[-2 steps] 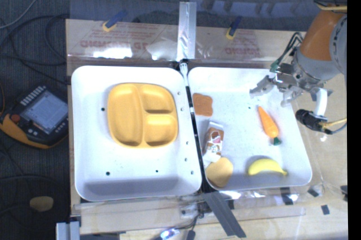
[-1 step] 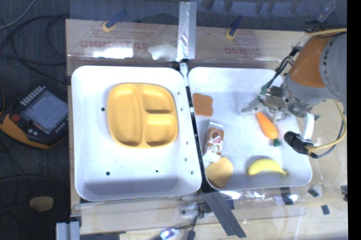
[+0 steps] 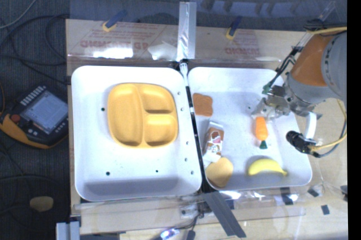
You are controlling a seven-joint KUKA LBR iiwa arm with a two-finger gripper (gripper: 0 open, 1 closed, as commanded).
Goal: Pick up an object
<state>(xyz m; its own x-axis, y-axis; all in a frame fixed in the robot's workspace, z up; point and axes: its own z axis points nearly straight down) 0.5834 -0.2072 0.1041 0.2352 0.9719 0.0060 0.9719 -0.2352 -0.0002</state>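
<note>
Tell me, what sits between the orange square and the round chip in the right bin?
A small snack packet lies between the square above and the chip below, near the bin's left wall, seen in the camera view.

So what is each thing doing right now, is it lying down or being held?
yellow tray: lying flat in the left bin, right side up.
carrot: lying in the right bin, just under the gripper.
banana: lying flat.
snack packet: lying flat.
toast slice: lying flat.

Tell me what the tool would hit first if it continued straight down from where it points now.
Probably the carrot, lying directly under the tool in the right bin; height above it is unclear.
</note>
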